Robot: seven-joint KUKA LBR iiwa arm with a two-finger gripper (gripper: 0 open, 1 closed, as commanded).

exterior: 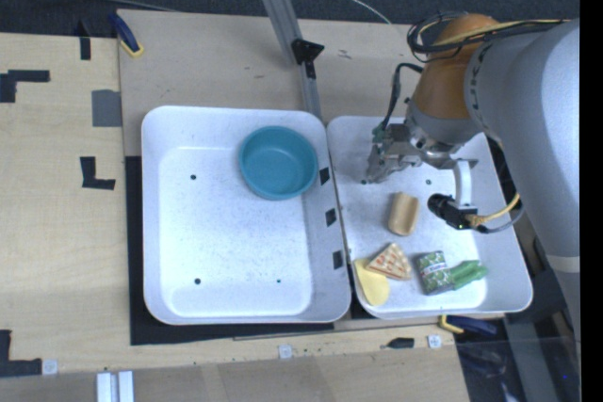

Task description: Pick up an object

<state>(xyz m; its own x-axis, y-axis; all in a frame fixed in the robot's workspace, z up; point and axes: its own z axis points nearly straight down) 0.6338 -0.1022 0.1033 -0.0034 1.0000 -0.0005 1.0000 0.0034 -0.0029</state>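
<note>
Bins (226,297) white speckled plastic, semi-gloss; bowl (278,162) smooth blue plastic; bench (57,231) matt wood.

Blue bowl (278,162), tan cylinder (403,214), speckled white bins (179,231).

Tan cylinder (402,214) lying mid right bin (504,292), nr sandwich wedge (390,262)

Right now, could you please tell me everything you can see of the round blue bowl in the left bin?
The round blue bowl looks like smooth plastic, teal-blue inside and out, with a plain rim and nothing visible inside it. It sits upright, mouth up, on the floor of the shallow white left bin, in the far corner nearest the divide between the two bins. Nothing else touches it. The arm's end effector is over the right bin, well apart from it.
</note>
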